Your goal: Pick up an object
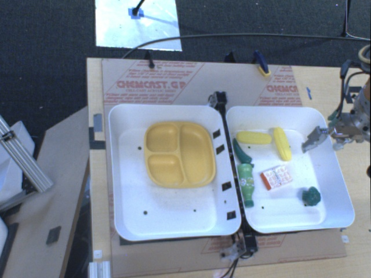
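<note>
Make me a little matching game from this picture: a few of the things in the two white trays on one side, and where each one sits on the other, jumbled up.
Things:
1. yellow divided plate
2. green bottle
3. dark green lump
4. red and white packet

Places:
A. right bin, near its front right corner
B. left bin, in the middle
C. right bin, in the middle
D. right bin, along the divider between the bins

Pairs: 1-B, 2-D, 3-A, 4-C

Bright, even overhead light, soft shadows, mild glare on white bins (174, 112), slightly soft focus.
</note>
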{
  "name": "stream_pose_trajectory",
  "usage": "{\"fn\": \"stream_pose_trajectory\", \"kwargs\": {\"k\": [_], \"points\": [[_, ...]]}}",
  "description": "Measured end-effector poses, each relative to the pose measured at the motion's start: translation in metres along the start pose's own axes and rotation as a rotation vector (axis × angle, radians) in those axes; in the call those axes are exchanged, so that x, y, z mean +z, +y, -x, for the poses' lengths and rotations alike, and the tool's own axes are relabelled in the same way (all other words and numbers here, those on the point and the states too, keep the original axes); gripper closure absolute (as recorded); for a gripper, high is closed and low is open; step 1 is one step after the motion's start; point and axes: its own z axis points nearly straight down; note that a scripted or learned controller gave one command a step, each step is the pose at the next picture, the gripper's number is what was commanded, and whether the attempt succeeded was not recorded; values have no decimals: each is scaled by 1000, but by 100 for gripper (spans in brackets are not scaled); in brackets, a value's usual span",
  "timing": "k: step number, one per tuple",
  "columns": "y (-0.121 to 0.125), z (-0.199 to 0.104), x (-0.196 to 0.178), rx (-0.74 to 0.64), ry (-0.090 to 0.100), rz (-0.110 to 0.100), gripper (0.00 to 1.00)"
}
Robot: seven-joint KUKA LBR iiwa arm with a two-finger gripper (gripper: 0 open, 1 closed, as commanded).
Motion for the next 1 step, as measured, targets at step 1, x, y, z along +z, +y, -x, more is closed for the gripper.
{"fn": "stream_pose_trajectory", "kwargs": {"k": [1], "points": [[2,-1,-6,-3,-3,12,0]]}}
